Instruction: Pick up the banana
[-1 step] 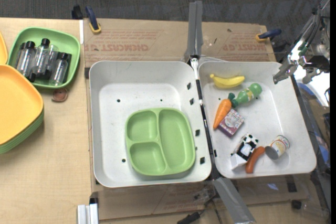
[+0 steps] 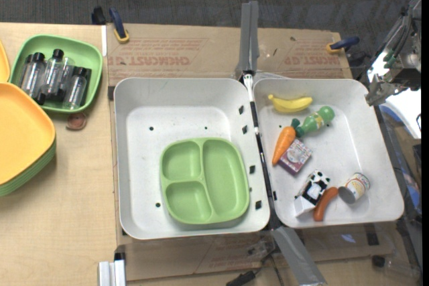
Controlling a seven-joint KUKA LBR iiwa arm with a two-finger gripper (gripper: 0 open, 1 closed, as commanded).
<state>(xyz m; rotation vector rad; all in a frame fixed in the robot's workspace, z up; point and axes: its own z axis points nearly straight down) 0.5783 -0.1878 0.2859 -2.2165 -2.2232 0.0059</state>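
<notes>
Banana (image 2: 291,102) lies flat near the far edge of the right bin (image 2: 365,144), just beyond the carrot (image 2: 283,145) and green bottle (image 2: 315,120). Also in that bin: purple packet (image 2: 295,157), cow toy (image 2: 312,189), sausage (image 2: 325,203), can (image 2: 354,187). Left bin (image 2: 137,144) holds a green divided plate (image 2: 204,180). Gripper (image 2: 377,92) sits over the right bin's far right corner, well apart from the banana; cannot tell its state.

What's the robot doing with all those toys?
It is meant to pick up the banana, but it hasn't touched it yet. The banana lies near the back of the right bin, beside a carrot, a green bottle, a small can and other toys. The gripper sits out at that bin's far right edge, away from the banana. The left bin holds a green divided plate.
</notes>
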